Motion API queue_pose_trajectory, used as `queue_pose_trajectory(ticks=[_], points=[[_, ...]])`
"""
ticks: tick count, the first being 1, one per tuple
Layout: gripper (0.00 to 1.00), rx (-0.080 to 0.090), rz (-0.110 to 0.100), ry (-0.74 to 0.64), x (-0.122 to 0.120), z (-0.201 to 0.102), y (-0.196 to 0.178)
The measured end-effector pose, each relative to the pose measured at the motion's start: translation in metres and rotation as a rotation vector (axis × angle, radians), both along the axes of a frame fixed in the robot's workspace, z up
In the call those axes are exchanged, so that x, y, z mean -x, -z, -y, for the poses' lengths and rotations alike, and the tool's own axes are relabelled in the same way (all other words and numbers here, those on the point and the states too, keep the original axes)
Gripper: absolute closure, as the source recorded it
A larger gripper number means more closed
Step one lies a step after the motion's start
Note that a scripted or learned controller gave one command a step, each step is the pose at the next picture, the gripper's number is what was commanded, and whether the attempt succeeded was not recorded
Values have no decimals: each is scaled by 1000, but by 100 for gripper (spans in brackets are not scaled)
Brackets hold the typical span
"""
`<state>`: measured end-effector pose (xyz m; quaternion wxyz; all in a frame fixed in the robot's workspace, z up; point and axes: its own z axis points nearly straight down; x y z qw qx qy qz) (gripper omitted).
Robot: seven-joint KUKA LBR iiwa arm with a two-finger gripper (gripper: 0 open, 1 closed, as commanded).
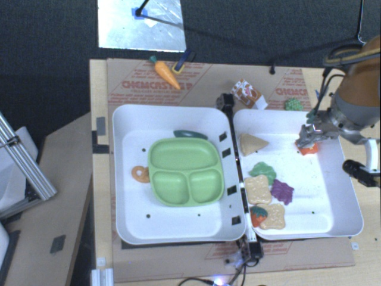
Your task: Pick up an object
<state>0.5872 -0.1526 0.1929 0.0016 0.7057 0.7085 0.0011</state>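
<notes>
Two shallow white bins sit side by side on a cardboard-covered bench, seen from above at a slant. The left bin (122, 159) holds a green divided tray (184, 170) near its centre, with a small orange ring (141, 174) just beside the tray's left edge; bare white floor runs along the bin's left and bottom walls.

In the right bin (342, 213), a tan wedge (253, 142) lies near the top left. Lower down, close to the dividing wall, cluster a green leafy piece (263, 172), two crackers (258, 189), a purple piece (282, 191) and a small red piece (257, 217). The bin's middle and right side are open floor.

The arm enters from the right. Its gripper (309, 137) hangs low over the upper right part of this bin, directly above a small red-orange object (308, 150) and touching or nearly touching it. Whether the gripper is spread or closed, or grasping anything, cannot be told.

Beyond the bins' top edge lie a carrot (166, 74) and a small printed packet (246, 93).
</notes>
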Motion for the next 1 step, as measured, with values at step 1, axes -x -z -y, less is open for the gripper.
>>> queue_pose_trajectory(ticks=[1], points=[[100,0,1,-1,-1,0,-33]])
